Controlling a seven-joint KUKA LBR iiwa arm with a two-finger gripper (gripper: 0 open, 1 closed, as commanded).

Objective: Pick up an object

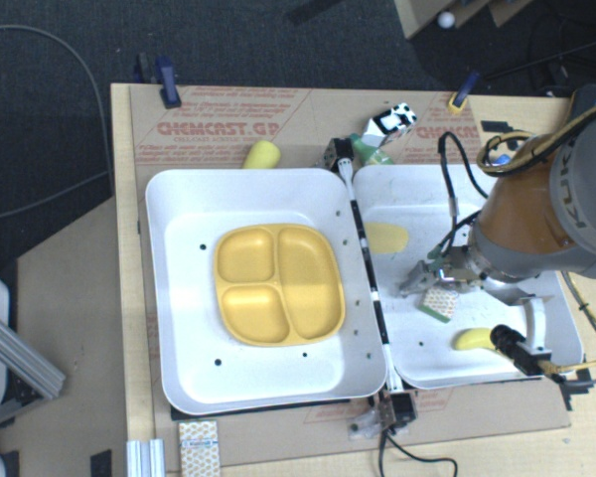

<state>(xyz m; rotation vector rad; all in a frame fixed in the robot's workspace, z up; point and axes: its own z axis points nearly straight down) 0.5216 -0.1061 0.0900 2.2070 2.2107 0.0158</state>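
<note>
In the right bin [536,182] lie a pale yellow flat piece [385,237], a small green-and-white patterned piece [439,304] and a yellow banana-shaped piece [474,340]. My gripper [425,278] hangs low over the middle of that bin. It is just above and to the left of the patterned piece and partly covers its top edge. The grey arm with its orange band [517,217] reaches in from the right. I see nothing lifted off the bin floor.
The left bin [179,266] holds a yellow divided plate [278,284]. On the bench behind the bins sit a yellow lump [262,154] and a black-and-white object [392,120]. Cables loop above the right bin's far corner.
</note>
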